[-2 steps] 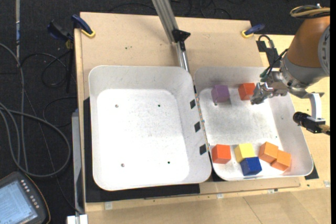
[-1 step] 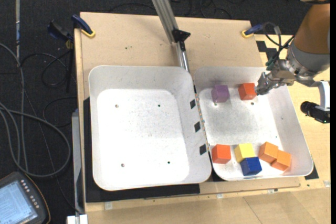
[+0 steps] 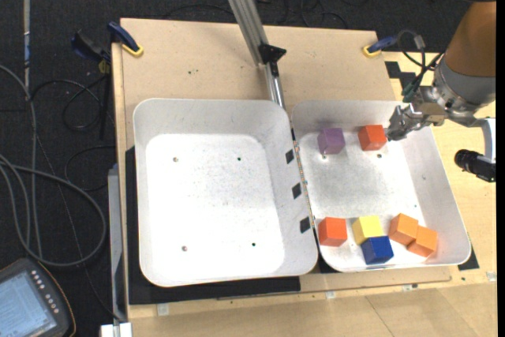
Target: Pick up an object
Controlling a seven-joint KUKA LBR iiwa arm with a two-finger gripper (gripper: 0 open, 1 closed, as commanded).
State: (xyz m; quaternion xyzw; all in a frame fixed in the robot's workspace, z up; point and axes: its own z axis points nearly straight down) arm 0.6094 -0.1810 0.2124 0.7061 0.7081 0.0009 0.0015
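- Much of the arm (image 3: pixel 473 43) is cut off by the right edge of the view; the orange band and the grey wrist section below it are seen, and nothing above them.
- The gripper (image 3: pixel 398 127) is small and dark against the far right rim of the right bin (image 3: pixel 446 193) — its outline is blurred, and whether it is spread or closed cannot be told.
- Nothing can be made out in the gripper; it is seen just beside the red-orange block (image 3: pixel 372 137), on that block's right, but contact between them cannot be judged.
- The red-orange block lies near the far edge of the right bin, toward its far right corner, with a purple block (image 3: pixel 331 140) close on its left, the two apart.
- Along the near edge of the right bin a cluster is seen: an orange block (image 3: pixel 333 230) toward the near left corner, a yellow block (image 3: pixel 367 228) beside it, and a blue block (image 3: pixel 377 249) touching the yellow one on its near side.
- Toward the near right corner two more orange blocks (image 3: pixel 415 234) are pressed together — where one ends and the other begins is hard to tell.
- The left bin (image 3: pixel 150 170) sits beside the right one on the wooden bench (image 3: pixel 197 59), their rims overlapping along the middle.
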